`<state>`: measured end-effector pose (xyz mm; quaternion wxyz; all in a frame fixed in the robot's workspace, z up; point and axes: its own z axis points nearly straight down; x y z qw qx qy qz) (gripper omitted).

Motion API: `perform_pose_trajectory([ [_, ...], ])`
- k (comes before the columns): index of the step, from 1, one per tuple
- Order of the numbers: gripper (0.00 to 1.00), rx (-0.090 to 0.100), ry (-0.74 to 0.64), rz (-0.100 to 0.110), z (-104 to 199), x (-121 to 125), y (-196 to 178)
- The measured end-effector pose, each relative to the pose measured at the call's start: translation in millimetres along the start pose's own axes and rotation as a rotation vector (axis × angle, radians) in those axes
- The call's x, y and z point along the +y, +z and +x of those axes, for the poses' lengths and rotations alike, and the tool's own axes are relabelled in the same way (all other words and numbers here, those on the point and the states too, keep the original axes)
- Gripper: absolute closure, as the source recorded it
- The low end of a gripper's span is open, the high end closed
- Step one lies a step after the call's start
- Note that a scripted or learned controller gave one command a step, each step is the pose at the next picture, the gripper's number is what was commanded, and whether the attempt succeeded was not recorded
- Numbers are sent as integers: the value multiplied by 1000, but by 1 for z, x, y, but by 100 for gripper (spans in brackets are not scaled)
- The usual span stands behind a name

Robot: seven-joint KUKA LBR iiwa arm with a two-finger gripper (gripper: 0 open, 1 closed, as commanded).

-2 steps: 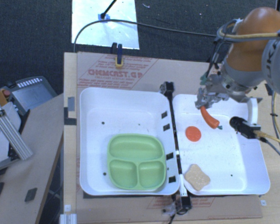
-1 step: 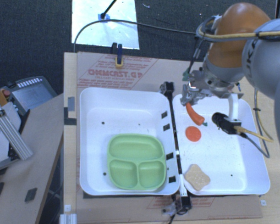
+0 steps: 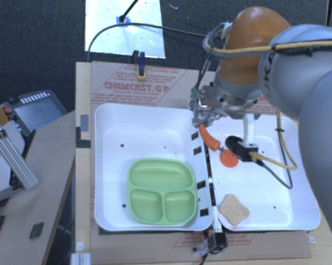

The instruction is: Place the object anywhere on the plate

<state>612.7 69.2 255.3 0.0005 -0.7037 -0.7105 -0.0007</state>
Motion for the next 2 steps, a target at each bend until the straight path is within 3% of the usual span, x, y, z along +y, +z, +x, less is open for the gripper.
perform_pose_trajectory([
  [1, 100, 0, 1, -1, 49, 9, 12],
  [2, 0, -1, 5, -1, 46, 9, 11],
])
